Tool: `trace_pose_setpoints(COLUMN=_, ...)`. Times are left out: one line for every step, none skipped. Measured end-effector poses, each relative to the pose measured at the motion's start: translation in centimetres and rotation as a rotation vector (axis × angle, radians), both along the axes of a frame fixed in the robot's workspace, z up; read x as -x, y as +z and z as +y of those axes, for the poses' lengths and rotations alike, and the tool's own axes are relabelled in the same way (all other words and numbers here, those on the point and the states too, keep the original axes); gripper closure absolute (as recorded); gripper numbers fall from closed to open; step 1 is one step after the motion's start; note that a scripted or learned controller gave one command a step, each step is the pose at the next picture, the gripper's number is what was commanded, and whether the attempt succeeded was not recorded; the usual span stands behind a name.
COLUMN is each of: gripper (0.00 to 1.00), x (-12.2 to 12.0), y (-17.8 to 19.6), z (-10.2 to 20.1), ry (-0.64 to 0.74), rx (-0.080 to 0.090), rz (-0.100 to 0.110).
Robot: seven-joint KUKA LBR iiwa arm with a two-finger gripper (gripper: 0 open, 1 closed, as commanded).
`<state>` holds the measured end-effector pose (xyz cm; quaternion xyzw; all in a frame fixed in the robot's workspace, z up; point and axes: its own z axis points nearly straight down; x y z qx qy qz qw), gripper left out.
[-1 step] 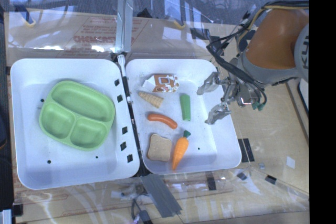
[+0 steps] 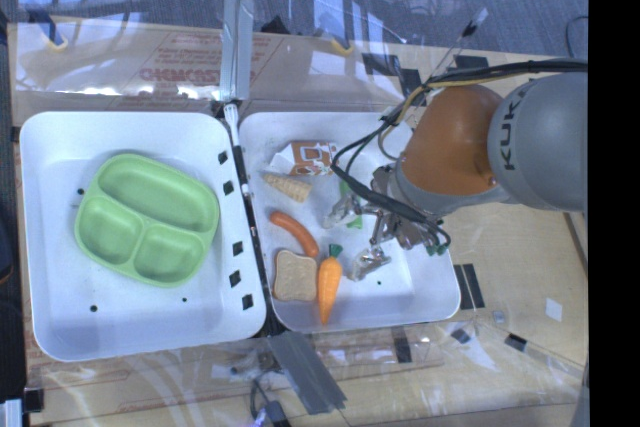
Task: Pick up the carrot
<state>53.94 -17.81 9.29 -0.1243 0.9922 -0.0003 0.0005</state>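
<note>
I counted two white bins [image 2: 60, 315]. My left bin held one green divided plate [image 2: 147, 218]. My right bin held one carrot [image 2: 328, 287], one sausage [image 2: 294, 232], one bread slice [image 2: 294, 277], one cone [image 2: 287, 185] and one carton [image 2: 312, 158].

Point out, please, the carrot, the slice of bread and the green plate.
carrot [image 2: 328, 287]: camera view, middle of its orange body.
slice of bread [image 2: 294, 276]: camera view, centre of its top face.
green plate [image 2: 148, 216]: camera view, ridge between its compartments.
</note>
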Motion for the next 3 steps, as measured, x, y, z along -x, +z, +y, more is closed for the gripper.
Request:
trace_pose_setpoints(gripper=1.0, x=-0.2, y=1.0, z=0.3, ry=0.01, rx=-0.001, rz=-0.002)
trace_pose_setpoints(gripper=1.0, x=0.4, y=17.4, z=0.3, ry=0.121, rx=0.005, rz=-0.013)
trace_pose_setpoints(gripper=1.0, x=3.9, y=15.6, z=-3.3, ry=0.523, rx=0.001, rz=0.001)
